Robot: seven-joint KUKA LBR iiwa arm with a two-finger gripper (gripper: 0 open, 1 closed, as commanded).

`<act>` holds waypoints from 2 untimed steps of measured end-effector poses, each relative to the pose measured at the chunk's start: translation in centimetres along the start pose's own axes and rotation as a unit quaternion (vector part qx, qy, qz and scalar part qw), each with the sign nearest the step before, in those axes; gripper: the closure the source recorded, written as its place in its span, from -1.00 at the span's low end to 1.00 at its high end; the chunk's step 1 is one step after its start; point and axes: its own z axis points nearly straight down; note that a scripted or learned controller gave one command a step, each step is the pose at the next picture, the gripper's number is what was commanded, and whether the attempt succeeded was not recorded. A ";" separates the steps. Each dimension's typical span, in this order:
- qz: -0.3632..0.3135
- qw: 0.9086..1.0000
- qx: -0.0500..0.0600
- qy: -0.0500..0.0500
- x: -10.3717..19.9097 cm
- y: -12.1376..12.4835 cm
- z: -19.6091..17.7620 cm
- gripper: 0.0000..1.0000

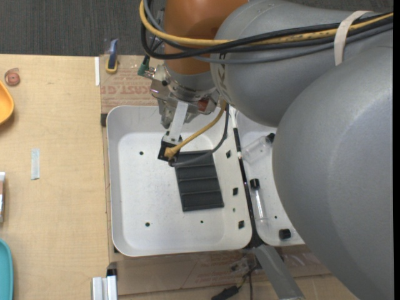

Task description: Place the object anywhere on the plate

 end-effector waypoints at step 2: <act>-0.045 0.999 0.000 0.000 -2.0 -4.7 3.2 -1.00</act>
